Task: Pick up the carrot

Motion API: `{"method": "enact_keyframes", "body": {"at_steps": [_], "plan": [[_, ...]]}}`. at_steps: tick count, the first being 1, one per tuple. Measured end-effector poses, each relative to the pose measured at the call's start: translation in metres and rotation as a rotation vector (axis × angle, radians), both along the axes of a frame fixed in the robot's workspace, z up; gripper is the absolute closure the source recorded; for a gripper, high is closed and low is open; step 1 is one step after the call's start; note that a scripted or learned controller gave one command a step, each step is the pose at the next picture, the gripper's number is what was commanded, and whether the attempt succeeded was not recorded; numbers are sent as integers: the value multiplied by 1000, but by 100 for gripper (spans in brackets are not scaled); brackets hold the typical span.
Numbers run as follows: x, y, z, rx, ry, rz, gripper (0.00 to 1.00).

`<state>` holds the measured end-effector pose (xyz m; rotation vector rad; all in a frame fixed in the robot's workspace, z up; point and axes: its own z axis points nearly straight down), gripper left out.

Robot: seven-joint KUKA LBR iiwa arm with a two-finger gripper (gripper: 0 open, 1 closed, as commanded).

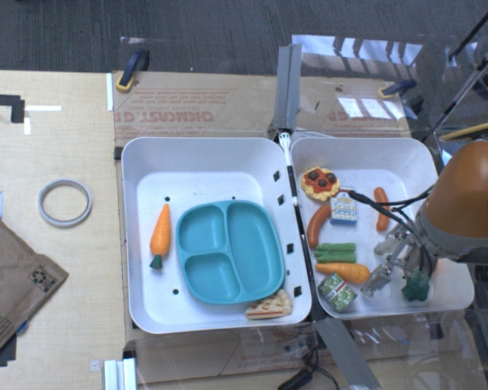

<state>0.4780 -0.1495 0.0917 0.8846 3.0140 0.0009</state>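
Tool [388,268] low in right bin [423,157], beside carrot [342,272] at front edge; finger spread unclear. Centre over carrot's middle before closing.

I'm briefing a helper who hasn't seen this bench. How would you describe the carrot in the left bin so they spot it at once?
Find the left white bin, which holds a teal divided plate. The carrot lies on the bin floor left of that plate, apart from it, its green stub toward the near edge. A second carrot lies in the right bin among other toy food; this one lies alone.
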Motion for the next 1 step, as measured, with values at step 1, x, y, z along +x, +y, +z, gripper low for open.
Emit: {"method": "enact_keyframes", "body": {"at_steps": [1], "plan": [[1,0,9,0,-3,-3,100]]}}
